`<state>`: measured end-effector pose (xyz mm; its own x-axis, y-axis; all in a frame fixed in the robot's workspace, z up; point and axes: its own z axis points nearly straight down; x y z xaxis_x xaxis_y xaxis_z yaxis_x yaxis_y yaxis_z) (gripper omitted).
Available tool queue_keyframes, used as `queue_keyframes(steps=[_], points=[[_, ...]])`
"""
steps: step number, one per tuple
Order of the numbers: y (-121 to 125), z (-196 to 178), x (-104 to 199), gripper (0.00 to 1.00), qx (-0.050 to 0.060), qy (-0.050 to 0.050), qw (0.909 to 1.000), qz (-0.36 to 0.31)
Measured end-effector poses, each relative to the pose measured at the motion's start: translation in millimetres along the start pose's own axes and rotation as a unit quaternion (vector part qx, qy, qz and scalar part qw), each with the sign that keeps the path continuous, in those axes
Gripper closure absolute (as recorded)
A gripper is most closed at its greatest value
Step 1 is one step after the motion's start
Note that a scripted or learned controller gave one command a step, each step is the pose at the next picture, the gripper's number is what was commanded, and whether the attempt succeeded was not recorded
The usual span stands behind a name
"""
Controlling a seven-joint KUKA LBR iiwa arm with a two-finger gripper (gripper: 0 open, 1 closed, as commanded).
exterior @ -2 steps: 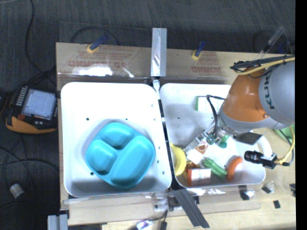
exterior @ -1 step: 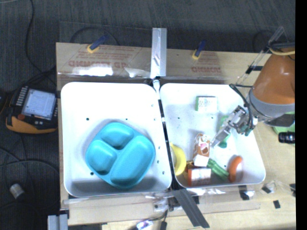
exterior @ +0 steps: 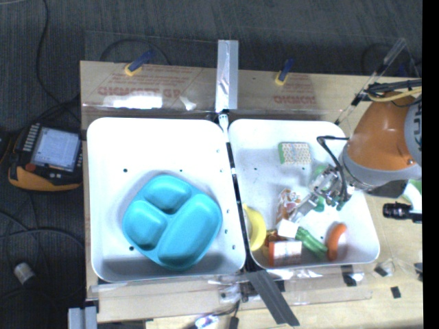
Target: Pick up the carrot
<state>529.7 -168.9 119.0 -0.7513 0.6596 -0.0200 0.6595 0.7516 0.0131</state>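
End effector (exterior: 304, 214) hangs over the right white bin (exterior: 357, 190), just left of the small orange carrot (exterior: 336, 238). Can't tell its state. Carrot lies free in the bin's near corner beside a green toy (exterior: 312, 240), probably not yet grasped.

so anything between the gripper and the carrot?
Nothing visible. The gripper is low in the right bin, and the carrot lies just toward the near right corner with bare bin floor between them. A green item touches the carrot's left side, which could crowd the grasp.

One fixed camera looks down, seemingly at a slant, on both bins (exterior: 103, 184) (mid-distance).
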Motion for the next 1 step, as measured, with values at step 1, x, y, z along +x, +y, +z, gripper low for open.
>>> queue_keyframes(steps=[1], points=[[-11.6, -10.2, -68.3, 0.0, 0.006, 0.012, 0.9994, -0.031]])
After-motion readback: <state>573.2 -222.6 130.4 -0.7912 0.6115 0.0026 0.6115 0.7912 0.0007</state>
